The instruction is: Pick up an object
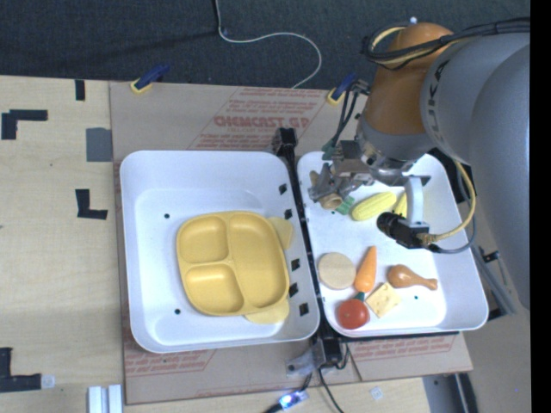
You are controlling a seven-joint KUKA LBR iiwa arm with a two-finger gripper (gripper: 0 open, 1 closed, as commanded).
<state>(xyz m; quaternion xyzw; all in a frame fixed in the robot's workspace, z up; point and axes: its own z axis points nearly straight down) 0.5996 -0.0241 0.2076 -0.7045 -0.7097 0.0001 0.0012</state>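
The arm (430,84) reached in from the right and hung low over the far left corner of the right bin (465,317). Its claw (331,181) pointed down toward the bin floor, close to the divider between the two bins. From this slanted view the metal parts of the claw blurred together, so I cannot tell how far apart they stood or whether they had anything in their grasp.

Just under and slightly nearer than the claw lay a small brown piece (331,201), touching or almost touching the tip. Right beside it, toward the right, lay a corn cob (375,204) with a green end pointing at the claw.

The other toy foods sat well apart from the claw, in the near half of the same bin. A pale round cookie (337,270) lay beside a carrot (367,268). A drumstick (411,277) lay to the right of the carrot. A red tomato (352,314) and a wedge of cheese (382,300) sat nearest the front edge, touching each other.

The left bin (146,231) held a yellow divided plate (232,261), with a flat yellow piece (267,313) partly under its near edge.
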